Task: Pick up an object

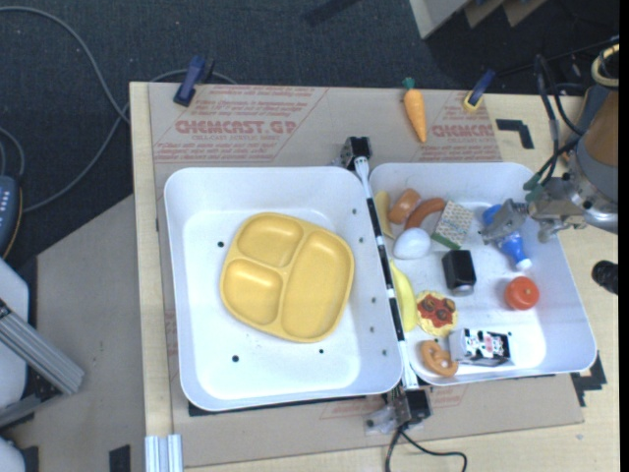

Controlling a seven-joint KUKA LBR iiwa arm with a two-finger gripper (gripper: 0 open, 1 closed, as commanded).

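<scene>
A: From above, what sits in the left bin?

B: A yellow divided plate, lying flat near the middle.

A: And the right bin?

B: Small toys crowd it; a white egg, a black block, an orange ball, a pizza slice, a banana along the left wall; a blue bottle lies by the gripper.

A: The gripper's state?

B: Low over the bin's upper right, just beside the bottle; whether it pinches anything, I cannot tell. A toy carrot rests outside on the bench.
</scene>
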